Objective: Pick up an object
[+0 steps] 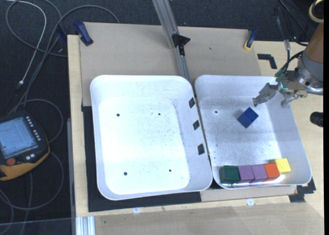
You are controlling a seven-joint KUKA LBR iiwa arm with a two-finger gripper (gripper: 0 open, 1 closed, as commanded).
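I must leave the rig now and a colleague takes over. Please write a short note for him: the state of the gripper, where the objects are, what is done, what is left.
Gripper: open, holding nothing, over the upper right part of the right bin.
Blue cube: lies alone mid-bin, just below and left of the gripper, apart from it.
Along the near wall sits a row: green cube, two purple cubes, orange cube, yellow cube.
Left bin: beside it.
Done: nothing picked yet.
Left: close the jaws on one object and lift; the blue cube looks nearest.
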